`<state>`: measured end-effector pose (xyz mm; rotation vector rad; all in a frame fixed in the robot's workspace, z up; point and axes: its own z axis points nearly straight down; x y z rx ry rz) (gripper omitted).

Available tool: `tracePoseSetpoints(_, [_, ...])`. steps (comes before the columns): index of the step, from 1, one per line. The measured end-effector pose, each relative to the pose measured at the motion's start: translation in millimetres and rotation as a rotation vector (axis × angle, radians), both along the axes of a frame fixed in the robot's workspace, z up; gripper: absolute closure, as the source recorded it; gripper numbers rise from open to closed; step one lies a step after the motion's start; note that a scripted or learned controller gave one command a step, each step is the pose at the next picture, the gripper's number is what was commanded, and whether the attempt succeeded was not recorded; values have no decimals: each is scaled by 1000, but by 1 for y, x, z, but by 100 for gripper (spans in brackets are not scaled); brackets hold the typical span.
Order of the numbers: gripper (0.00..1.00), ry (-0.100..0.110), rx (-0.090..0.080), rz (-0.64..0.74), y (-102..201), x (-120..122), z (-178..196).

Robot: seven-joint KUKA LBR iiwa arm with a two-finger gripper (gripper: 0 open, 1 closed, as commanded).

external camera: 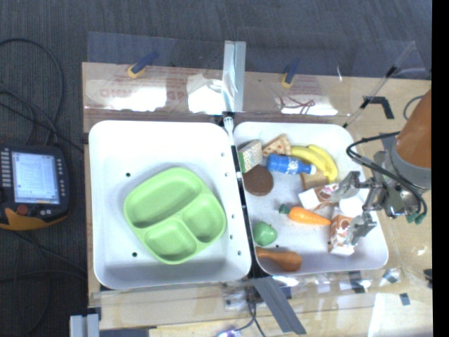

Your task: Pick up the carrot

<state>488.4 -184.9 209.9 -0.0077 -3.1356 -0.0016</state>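
While the arm is reaching in from the right, the lines below are covering the one overhead camera view.

Gripper: the grey two-finger gripper [354, 203] is hanging over the right end of the right-hand shallow white bin [317, 130], its two fingers spread apart, one near the upper side and one near the lower side, with nothing between them.

Carrot: the small orange toy carrot with a green top [306, 215] is lying flat on the bin floor just to the gripper's left, its green end pointing away from the gripper and its orange tip pointing toward it.

Contact: the gripper is not touching the carrot; a gap is showing between them.

Neighbours: a white and brown patterned carton [340, 234] is sitting just below the gripper, close to the lower finger; a yellow banana [319, 159] and a blue plastic bottle [289, 165] are lying above and to the left of it.

Why so placed: judging by the spread fingers beside the carrot's tip, the gripper is lining up for a grasp along the carrot's narrow width.

Risk: the carton is crowding the lower finger and could be caught instead.

Other bin: a green divided plastic plate [175, 214] is resting far to the gripper's left.
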Motion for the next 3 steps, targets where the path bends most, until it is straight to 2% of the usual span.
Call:
tracePoseSetpoints(1, [0, -4, 0, -52, 59, 45, -115])
tracePoseSetpoints(2, [100, -3, -3, -55, 58, 45, -109])
tracePoseSetpoints(3, [100, -6, 0, 304, 45, 12, -8])
